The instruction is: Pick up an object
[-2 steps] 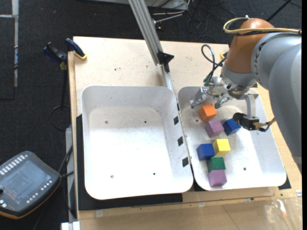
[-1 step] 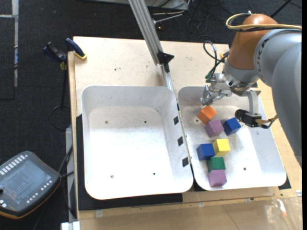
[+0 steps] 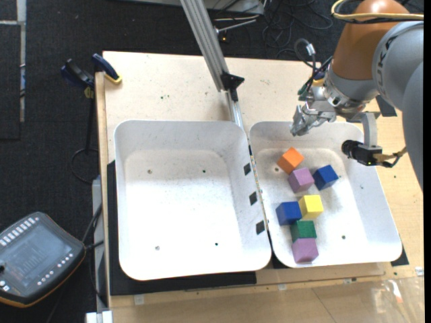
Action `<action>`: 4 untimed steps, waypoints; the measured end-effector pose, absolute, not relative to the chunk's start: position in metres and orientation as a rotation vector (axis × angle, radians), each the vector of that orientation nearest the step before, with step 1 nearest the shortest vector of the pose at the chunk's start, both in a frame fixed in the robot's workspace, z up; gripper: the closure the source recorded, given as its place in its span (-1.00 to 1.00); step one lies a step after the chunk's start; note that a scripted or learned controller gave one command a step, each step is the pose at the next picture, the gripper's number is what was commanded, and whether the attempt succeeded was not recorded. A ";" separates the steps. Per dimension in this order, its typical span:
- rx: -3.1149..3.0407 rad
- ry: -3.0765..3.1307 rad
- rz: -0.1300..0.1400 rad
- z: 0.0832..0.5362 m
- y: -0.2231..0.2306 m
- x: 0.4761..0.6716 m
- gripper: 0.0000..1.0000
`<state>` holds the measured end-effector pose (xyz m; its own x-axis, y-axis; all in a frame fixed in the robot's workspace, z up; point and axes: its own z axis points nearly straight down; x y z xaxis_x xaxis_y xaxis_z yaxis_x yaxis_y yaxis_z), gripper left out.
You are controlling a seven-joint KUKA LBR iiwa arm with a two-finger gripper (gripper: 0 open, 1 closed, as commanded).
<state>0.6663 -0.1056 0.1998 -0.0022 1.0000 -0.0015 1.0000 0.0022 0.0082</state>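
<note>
Seven small coloured cubes, seemingly of foam or light plastic, are gathered in the right shallow white bin (image 3: 377, 231). Nearest the arm lies the small orange cube (image 3: 291, 159), touching the upper lilac cube (image 3: 301, 179) at its lower right corner; the upper blue cube (image 3: 326, 176) sits just beside that. Lower down, a second blue cube (image 3: 288, 212) and a yellow cube (image 3: 311, 205) are pressed together, with a green cube (image 3: 304, 230) and a lower lilac cube (image 3: 304, 249) stacked in a line below them.

All are judged light, fairly stiff and not fragile, with flat matte faces that should not be slippery. A hold is best taken across two opposite flat faces. The orange cube is judged the easiest candidate, since its upper and left sides stand free; the clustered blocks offer little room for fingers between neighbours.

The pincer (image 3: 300, 128) hangs above the far end of the right bin, just beyond the orange cube, with nothing seen between its fingers; whether they stand apart or together cannot be told at this size.

The left shallow white bin (image 3: 128, 153) lies alongside, both resting on the pale wooden bench (image 3: 168, 79).
</note>
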 end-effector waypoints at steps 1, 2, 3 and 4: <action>2.216 2.217 0.006 0.246 -0.111 0.664 1.00; 2.216 2.220 0.005 0.280 -0.111 0.665 1.00; 2.217 2.230 -0.002 0.262 -0.066 0.638 1.00; 2.216 2.232 -0.002 0.246 -0.016 0.612 1.00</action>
<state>0.6123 -0.0161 0.2459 -0.0070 1.0000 0.0019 1.0000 0.0070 -0.0037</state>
